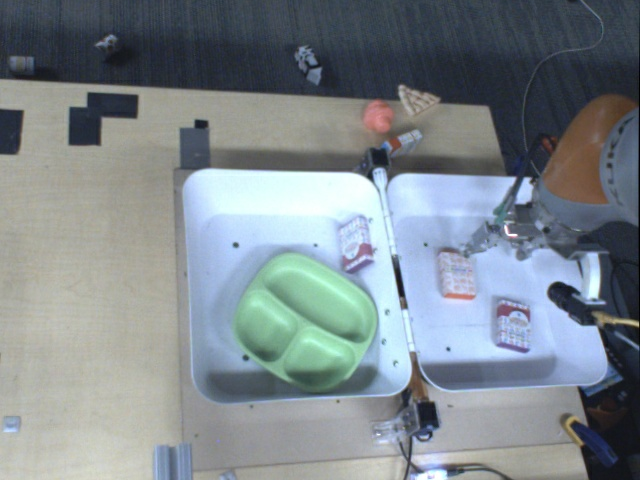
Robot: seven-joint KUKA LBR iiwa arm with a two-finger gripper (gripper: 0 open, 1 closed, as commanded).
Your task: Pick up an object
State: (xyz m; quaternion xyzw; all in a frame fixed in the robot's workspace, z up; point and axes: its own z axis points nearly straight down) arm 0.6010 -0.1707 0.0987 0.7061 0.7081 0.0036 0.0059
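Note:
My gripper point(498, 230) hangs over the back right part of the right bin point(430, 203), at the end of the grey arm with its orange band point(590, 153). An orange and white packet point(458, 275) lies flat in that bin, just below and left of the gripper and apart from it. A red and white packet point(512, 325) lies nearer the front right. In the left bin point(205, 268) a green divided plate point(305, 318) sits tilted, with a small red and white packet point(354, 243) leaning behind it.
Behind the bins on the bench lie a pink ball point(378, 116), a tan wedge point(418, 99) and a marker-like stick point(400, 144). A black part point(570, 303) juts over the right bin's right rim. The bins' shared wall point(395, 268) runs between them.

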